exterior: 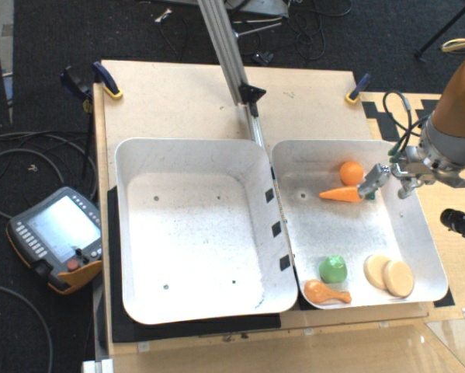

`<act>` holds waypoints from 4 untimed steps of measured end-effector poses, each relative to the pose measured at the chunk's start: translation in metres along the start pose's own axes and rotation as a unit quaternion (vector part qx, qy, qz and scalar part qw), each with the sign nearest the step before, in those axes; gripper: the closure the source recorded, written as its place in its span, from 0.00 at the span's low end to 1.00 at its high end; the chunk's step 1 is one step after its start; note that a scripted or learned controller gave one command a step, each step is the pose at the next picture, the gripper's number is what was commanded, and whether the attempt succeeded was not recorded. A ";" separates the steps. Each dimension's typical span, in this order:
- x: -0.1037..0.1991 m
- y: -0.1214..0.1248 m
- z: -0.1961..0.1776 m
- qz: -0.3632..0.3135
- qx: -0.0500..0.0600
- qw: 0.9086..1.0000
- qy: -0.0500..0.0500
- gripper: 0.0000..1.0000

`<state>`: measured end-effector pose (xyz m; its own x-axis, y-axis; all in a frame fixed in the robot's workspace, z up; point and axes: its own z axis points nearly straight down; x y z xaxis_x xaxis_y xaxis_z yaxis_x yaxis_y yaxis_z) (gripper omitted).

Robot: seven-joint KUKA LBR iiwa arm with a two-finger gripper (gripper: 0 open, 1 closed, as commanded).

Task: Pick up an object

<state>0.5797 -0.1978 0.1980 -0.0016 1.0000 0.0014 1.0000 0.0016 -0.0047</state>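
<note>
The arm is in the approach step. The carrot (342, 195), orange, tapered, green at its thick end, is lying in the right bin (418, 231), beside an orange ball (352, 171). The pincer (374, 182) is probably touching the green end; whether it is clenched I cannot tell. Next it is needing a firm grip before lifting.

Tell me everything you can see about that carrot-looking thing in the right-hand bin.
The carrot is a small orange cone, smooth like a plastic toy, with a bit of green at its thick end. It lies flat on the floor of the right bin, in the far half, tip pointing toward the left bin. An orange ball sits just behind it, touching or nearly so. The gripper is right at its green end.
</note>
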 end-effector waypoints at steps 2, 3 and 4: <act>0.009 -0.007 0.050 0.001 0.000 1.000 0.000 0.00; 0.009 -0.007 0.103 0.001 0.000 1.000 0.000 0.00; 0.009 -0.006 0.090 0.001 -0.003 1.000 -0.001 1.00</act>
<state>0.5737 -0.1887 0.1084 0.0002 1.0000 -0.0007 1.0000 -0.0002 0.0017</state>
